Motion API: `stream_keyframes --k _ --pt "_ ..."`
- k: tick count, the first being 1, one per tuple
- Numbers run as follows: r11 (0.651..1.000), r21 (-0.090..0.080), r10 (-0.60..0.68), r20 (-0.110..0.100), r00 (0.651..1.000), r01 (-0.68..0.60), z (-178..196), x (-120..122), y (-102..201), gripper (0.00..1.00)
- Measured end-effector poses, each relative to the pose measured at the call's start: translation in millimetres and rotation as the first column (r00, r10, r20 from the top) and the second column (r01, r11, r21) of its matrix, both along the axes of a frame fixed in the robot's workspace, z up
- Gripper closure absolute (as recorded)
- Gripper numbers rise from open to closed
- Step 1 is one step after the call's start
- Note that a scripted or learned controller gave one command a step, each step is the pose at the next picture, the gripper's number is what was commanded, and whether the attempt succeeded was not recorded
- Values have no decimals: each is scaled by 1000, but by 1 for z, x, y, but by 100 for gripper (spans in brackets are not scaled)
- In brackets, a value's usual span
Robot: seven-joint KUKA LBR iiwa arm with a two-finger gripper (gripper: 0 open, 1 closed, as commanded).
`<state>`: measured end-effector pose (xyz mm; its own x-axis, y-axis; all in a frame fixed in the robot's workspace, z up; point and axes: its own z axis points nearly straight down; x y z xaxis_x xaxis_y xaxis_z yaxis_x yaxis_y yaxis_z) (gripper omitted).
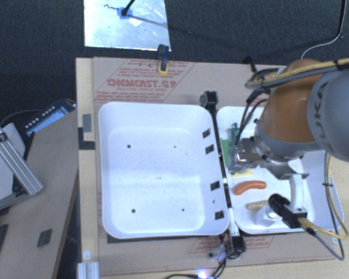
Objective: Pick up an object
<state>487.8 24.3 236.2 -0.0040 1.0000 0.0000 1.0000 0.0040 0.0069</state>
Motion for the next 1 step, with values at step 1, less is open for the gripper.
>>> stream_keyframes --k 1 --pt "1000 1 1 -10 1000 -1 -55 7 27 100"
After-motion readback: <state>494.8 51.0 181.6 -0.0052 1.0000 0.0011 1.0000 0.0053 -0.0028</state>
